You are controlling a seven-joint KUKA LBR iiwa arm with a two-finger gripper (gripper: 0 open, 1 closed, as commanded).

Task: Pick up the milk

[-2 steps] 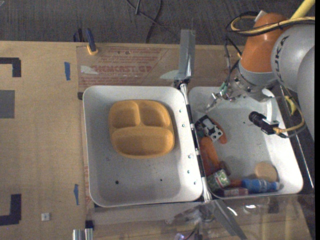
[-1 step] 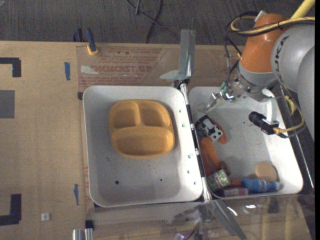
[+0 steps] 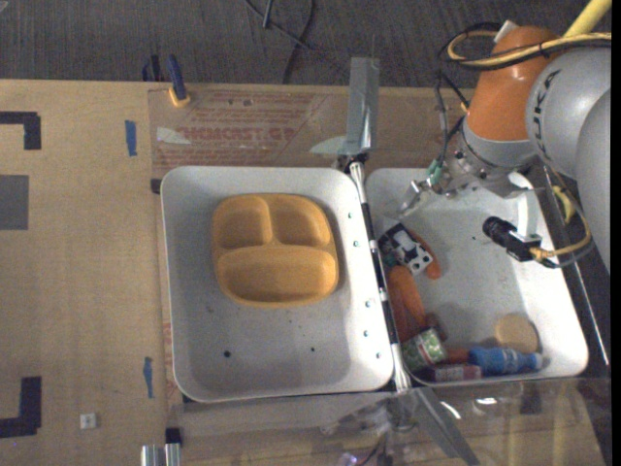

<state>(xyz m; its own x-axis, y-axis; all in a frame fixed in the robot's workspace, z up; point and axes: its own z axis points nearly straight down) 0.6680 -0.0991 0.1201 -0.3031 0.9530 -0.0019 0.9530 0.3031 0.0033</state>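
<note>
A small black-and-white carton, likely the milk, lies at the left wall of the right bin, partly on top of an orange carrot-shaped toy. My gripper hangs over the bin's back left corner, a short way behind the carton and apart from it. The grey wrist and orange band rise behind it to the right. Nothing shows in the gripper.
The left bin holds an orange divided plate. At the right bin's front lie a green can, a blue bottle, a red item and a tan round piece. A black cable plug hangs over the bin.
</note>
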